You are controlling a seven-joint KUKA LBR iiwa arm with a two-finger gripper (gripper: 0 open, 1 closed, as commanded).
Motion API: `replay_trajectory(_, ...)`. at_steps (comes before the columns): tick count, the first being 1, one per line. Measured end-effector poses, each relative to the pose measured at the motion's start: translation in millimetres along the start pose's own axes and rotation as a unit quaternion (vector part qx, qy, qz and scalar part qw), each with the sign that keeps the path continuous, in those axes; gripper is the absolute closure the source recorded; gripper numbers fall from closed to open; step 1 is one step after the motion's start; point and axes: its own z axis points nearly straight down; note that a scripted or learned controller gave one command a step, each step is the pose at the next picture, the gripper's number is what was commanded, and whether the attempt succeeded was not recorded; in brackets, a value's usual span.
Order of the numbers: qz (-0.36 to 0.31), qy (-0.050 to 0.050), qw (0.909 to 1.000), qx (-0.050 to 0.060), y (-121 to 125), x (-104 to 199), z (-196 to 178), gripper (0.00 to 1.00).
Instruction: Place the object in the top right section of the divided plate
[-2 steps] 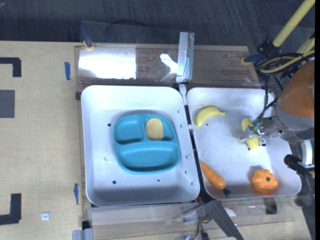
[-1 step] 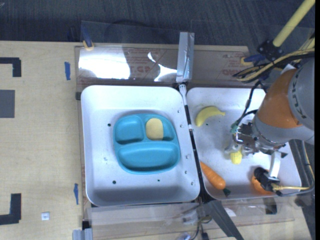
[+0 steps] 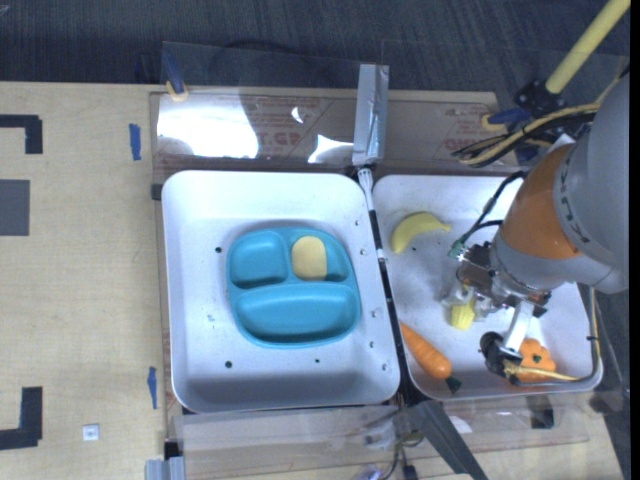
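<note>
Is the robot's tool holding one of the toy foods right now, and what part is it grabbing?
It cannot be told. The tool hangs over the right bin, right above a small yellow piece, but the view does not show the piece between its fingers.

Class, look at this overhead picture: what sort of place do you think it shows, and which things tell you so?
Probably a robotics lab test bench: a grey-and-orange robot arm reaches over two white bins, toy food such as a banana lies there, and blue tape marks dot the wooden bench.

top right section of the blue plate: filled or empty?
Filled. A yellow object lies inside the top right section of the divided plate, within its rim; the other sections show bare blue.
</note>
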Motion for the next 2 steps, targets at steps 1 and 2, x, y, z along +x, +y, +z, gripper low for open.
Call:
replay_trajectory(1,-0.174,0.000,0.9848,-0.001,-40.1,29.6,-98.9,1.00)
replay_trajectory(2,-0.174,-0.001,0.9847,-0.001,-39.9,30.0,-107.6,1.00)
